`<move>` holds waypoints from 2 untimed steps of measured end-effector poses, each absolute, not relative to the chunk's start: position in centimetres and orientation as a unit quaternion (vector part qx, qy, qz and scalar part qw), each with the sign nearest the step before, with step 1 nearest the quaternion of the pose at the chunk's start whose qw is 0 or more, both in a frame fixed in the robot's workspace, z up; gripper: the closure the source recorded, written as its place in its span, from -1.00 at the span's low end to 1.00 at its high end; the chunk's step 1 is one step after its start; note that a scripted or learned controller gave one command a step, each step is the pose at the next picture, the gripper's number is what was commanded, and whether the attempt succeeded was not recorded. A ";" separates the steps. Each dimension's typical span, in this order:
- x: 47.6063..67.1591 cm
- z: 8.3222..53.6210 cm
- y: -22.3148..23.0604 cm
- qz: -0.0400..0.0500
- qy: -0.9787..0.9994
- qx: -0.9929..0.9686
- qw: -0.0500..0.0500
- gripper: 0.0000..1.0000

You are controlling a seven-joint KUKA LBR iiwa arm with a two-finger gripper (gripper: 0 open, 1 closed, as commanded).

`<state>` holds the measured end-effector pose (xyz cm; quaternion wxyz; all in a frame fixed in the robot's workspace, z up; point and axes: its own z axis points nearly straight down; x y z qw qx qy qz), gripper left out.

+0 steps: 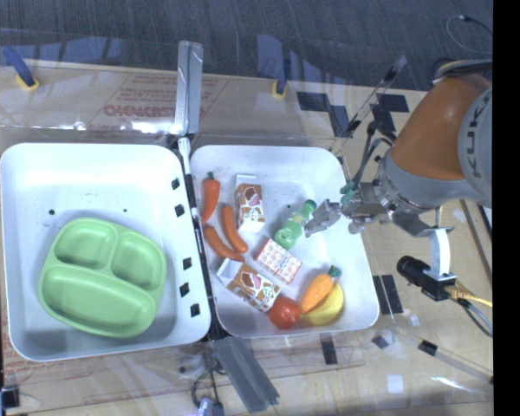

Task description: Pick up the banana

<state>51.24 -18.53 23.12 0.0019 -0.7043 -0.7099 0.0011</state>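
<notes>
jaws (325, 216): over the right bin's right side, by the green bottle (293, 229), open or shut I cannot tell | banana (328, 308): in right bin's (269, 152) near corner, touching the toy carrot (317, 289) | green plate (101, 275): in left bin (87, 152)

- The banana (331, 306) is yellow, at five o'clock in the right white bin (269, 156).
- A carrot (316, 289) beside it is orange with a green top.
- A tomato (284, 313) is red.
- A bottle (292, 229) is pale green with a darker green cap.
- Two sausages (221, 230), toward nine o'clock, are orange-red.
- Three cartons (277, 262) are white with red and brown print.
- The divided plate (102, 275) in the left white bin (87, 159) is light green.
- The arm (442, 141) is grey with an orange band.
</notes>
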 end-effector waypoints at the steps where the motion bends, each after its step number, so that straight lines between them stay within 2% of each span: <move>1: 47.7 10.2 -20.9 0.000 -0.751 -0.660 0.002 -1.00; 2: 47.7 13.9 -21.1 0.000 -0.760 -0.650 0.001 -1.00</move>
